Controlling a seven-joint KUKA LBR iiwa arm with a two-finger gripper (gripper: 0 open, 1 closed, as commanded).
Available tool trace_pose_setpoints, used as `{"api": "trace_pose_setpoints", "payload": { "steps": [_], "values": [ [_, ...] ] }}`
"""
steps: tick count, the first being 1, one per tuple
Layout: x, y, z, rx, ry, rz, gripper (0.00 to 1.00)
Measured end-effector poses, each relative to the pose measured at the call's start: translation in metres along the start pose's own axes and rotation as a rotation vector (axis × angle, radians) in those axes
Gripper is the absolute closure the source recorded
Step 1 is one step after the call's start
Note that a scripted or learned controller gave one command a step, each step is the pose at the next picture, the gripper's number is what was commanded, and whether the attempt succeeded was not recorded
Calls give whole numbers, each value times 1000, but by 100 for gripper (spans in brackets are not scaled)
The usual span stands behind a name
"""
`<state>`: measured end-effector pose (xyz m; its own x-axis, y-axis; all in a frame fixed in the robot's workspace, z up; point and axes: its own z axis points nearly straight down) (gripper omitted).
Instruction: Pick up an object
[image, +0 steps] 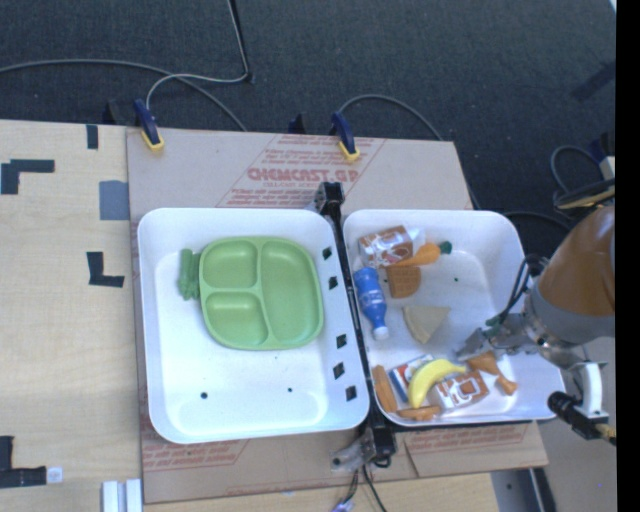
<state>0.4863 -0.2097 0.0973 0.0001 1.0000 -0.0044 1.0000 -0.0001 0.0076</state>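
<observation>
At the right rim of the right-hand shallow white bin (505, 232) we see the grey two-finger gripper (478, 347) reaching down over the bin's near right corner, with the grey arm and its orange band (590, 262) partly cut off at the right. We cannot tell how the jaws stand, since they appear as a small dark blur, and we see nothing clearly between them. Just beside the gripper lies a small orange carrot-shaped piece (495, 371), touching or nearly touching the tip; which, we cannot tell. Just left of it lie a yellow banana (436, 378) and a white packet with red print (462, 391), crowded together with an orange sausage-like piece (384, 389). Farther in we note a pale tan wedge (427, 322), a blue plastic bottle with a white cap (371, 299) along the dividing wall, a brown bread-like packet (388, 243) and an orange carrot with a green top (424, 254). The left-hand shallow white bin (165, 400) bears a light green three-compartment plate (262, 293) with a small green object (187, 273) at its left edge.
</observation>
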Motion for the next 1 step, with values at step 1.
{"api": "trace_pose_setpoints", "payload": {
  "steps": [1],
  "values": [
    [73, 64, 11, 1, 4, -3, 100]
  ]
}}
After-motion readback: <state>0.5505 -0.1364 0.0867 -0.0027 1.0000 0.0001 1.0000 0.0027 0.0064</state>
